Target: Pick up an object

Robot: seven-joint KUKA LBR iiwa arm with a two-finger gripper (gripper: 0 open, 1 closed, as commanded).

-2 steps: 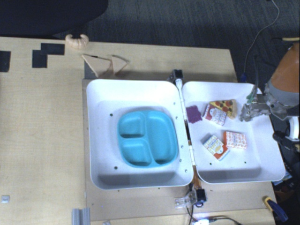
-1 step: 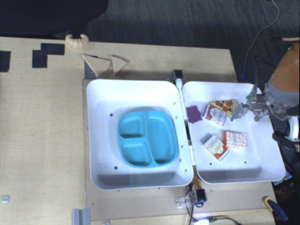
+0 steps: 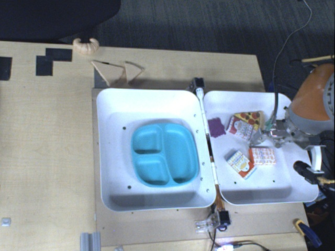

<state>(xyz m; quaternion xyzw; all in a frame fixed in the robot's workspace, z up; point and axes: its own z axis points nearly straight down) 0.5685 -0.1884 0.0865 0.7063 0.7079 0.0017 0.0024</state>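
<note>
1. Grey metal at the business end: gripper (image 3: pixel 266 133) low inside the right bin (image 3: pixel 264 194), just beside the near-right corner of the red-and-yellow packet (image 3: pixel 245 123). Open or closed, cannot tell from this slant; nothing seen held.
2. Likely step: closing in on a pick, nothing lifted yet. Best done by centring over the red-and-yellow packet rather than its corner, coming straight down and closing across the narrower side, then rising slowly to check that it comes along.
3. Flat, glossy and probably slippery, that packet: printed wrapper, slightly crumpled, tilted in the bin. Little height to grasp; a squeeze at an edge could skid off.
4. Nearer the camera than the red-and-yellow packet and a little right, a red-and-white packet (image 3: pixel 263 156), equally flat, squarish, with fine print.
5. Nearer the camera than the red-and-yellow packet and just left, a small box (image 3: pixel 239 163) in yellow, white and blue card, lying at an angle, with firmer edges and perhaps an easier hold.
6. Left of the red-and-yellow packet, apart from it, a purple piece (image 3: pixel 215 126), small, matt, soft-looking.
7. Well left of the red-and-yellow packet, the left bin (image 3: pixel 116 140), smooth white plastic, bearing a blue tray (image 3: pixel 165 153) with rounded compartments.
8. Right of the red-and-yellow packet, the orange band (image 3: pixel 314 95) of the arm.
</note>
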